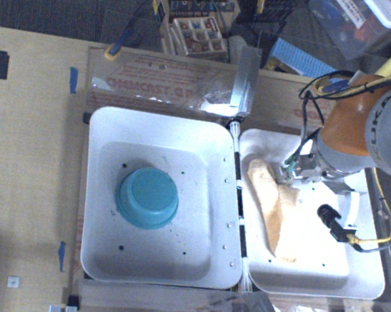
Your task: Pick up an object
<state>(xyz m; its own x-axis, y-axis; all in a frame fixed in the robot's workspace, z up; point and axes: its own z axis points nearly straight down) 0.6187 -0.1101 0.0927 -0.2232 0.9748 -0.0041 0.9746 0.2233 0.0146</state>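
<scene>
A long tan object lies lengthwise along the left side of the right bin. My gripper hangs low over that object's upper end, close to it or touching it; contact is not clear from this angle. A blue bowl sits upside down in the middle of the left bin, well away from the gripper.
A black plug on a yellow cable hangs over the right bin, just right of the tan object. The bins' shared wall runs close to the object's left side. Boxes and clutter stand behind the bins.
</scene>
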